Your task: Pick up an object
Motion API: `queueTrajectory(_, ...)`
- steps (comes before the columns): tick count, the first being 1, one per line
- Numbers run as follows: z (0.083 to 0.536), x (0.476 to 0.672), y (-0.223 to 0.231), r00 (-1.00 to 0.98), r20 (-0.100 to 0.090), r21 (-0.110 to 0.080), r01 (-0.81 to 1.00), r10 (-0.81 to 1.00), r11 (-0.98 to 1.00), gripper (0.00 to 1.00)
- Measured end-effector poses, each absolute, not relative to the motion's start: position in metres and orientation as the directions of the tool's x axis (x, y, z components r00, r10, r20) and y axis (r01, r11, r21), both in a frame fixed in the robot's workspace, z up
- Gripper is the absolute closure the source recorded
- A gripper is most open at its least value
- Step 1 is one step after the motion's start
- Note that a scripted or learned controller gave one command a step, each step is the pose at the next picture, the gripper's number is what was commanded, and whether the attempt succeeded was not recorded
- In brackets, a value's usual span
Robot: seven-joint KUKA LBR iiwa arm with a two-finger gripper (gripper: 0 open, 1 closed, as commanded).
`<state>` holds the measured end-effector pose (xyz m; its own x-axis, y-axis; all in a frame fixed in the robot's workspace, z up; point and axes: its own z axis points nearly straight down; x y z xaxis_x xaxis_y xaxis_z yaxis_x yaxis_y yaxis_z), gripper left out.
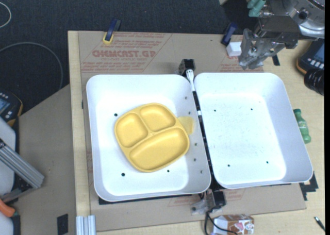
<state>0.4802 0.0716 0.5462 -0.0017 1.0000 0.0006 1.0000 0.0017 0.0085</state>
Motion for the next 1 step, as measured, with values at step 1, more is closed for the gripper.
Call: queueTrajectory(1, 0.4411, 0.4784, 0.0781, 0.001, -0.002, -0.012, 1.000, 1.000, -0.001, 1.00)
